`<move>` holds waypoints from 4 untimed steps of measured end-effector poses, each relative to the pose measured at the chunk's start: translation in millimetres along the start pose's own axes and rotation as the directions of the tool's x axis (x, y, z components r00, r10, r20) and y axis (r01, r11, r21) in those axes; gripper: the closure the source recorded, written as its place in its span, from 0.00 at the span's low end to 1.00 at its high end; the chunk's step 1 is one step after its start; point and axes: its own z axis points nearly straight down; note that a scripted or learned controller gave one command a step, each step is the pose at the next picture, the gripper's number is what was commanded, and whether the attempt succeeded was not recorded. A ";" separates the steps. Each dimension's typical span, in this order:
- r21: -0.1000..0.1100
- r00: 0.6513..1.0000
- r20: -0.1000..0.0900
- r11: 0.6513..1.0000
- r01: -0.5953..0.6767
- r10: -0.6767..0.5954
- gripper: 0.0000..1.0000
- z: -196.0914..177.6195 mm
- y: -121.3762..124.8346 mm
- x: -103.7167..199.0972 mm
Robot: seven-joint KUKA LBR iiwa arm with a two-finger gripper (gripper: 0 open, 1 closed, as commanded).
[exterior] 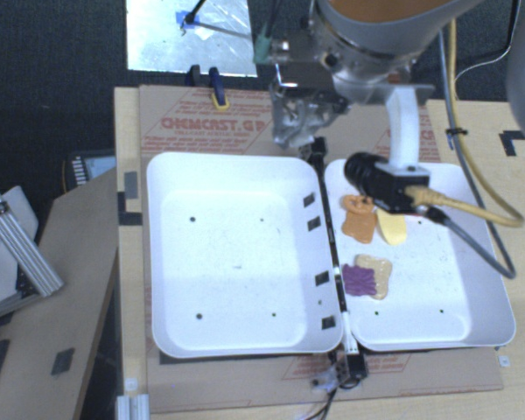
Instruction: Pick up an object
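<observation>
Gripper (314,150) hangs over the back rim where the two bins meet; its grip state cannot be told. Nothing is seen held. Nearby in the right bin (472,322) lie an orange piece (360,223), a yellow piece (393,228), and a purple piece (358,280) touching a cream piece (379,272).

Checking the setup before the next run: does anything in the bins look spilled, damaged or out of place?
Nothing stands out. The orange piece, yellow piece, purple piece and beige piece lie clustered in the right bin.
</observation>
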 end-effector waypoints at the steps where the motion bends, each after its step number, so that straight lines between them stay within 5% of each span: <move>1: -0.003 1.000 0.000 1.000 -0.004 0.004 1.00 -11.6 1.6 -3.6; 2: 0.001 1.000 0.003 1.000 -0.004 0.004 1.00 1.1 15.8 27.4; 3: -0.001 1.000 0.002 1.000 -0.006 0.006 0.00 0.0 15.6 26.0; 4: -0.004 1.000 0.000 1.000 -0.004 0.004 1.00 -11.7 15.9 26.1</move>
